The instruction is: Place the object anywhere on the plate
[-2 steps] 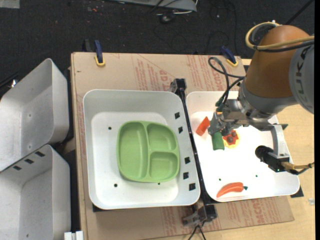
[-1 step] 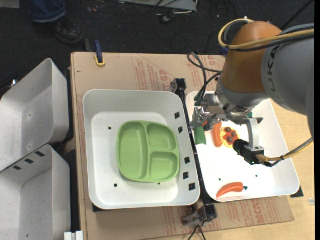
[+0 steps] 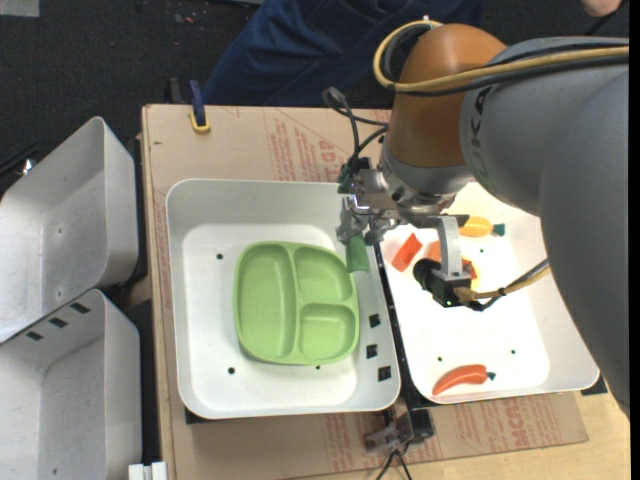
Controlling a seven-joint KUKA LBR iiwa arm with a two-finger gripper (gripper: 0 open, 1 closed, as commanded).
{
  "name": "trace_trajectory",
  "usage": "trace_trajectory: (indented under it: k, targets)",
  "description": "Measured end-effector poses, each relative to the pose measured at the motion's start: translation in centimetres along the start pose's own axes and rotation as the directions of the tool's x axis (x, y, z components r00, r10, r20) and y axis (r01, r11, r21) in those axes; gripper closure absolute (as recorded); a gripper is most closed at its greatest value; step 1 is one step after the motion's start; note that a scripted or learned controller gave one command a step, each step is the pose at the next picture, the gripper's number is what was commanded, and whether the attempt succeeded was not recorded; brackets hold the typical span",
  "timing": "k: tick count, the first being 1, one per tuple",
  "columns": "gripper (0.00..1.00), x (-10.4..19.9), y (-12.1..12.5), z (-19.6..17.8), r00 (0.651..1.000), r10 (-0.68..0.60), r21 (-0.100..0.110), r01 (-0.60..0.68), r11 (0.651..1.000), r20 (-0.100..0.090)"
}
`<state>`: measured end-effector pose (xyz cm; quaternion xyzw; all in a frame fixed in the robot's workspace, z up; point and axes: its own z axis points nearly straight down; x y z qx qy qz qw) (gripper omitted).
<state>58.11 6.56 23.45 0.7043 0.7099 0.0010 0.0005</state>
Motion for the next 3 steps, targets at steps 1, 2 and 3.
trace_trajectory:
  k: [1, 2, 3]
  targets:
    - [1.00, 5.03, 1.97, 1.28, 1.000, 0.000, 0.001, 0.000, 1.000, 0.000]
    - [1.00, 4.27, 1.56, 0.72, 1.000, 0.009, 0.002, -0.009, 1.000, 0.001]
    - [0.00, 4.28, 1.56, 0.75, 1.000, 0.007, 0.003, -0.007, 1.000, 0.001]
